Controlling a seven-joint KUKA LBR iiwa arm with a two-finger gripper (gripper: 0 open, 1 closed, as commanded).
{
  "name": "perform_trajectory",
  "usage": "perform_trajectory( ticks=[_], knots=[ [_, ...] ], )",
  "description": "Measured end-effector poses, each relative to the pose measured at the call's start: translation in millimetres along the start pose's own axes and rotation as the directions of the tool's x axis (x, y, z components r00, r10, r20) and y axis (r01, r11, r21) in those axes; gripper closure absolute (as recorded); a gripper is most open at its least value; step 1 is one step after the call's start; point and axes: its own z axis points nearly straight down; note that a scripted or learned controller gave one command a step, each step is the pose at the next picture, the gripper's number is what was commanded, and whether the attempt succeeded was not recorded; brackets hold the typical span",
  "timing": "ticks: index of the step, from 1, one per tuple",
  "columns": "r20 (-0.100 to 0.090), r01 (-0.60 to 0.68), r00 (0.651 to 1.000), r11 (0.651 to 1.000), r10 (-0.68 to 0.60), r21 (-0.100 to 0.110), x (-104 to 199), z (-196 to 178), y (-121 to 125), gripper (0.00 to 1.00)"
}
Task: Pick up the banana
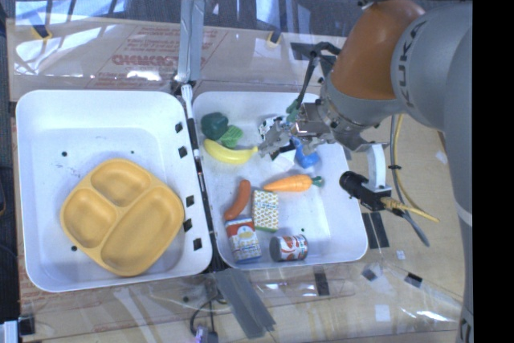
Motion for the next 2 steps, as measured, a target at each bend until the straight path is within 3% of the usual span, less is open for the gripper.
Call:
perform_trajectory(
  ticks=[1,2],
  knots=[
    [0.002,-0.135,0.991,0.991,0.135,-0.001,79.4,39.7,62.3,0.0],
    [0.0,0.094,0.996,0.996,-0.094,-0.001,22.4,80.5,32.2,0.0]
  ],
)
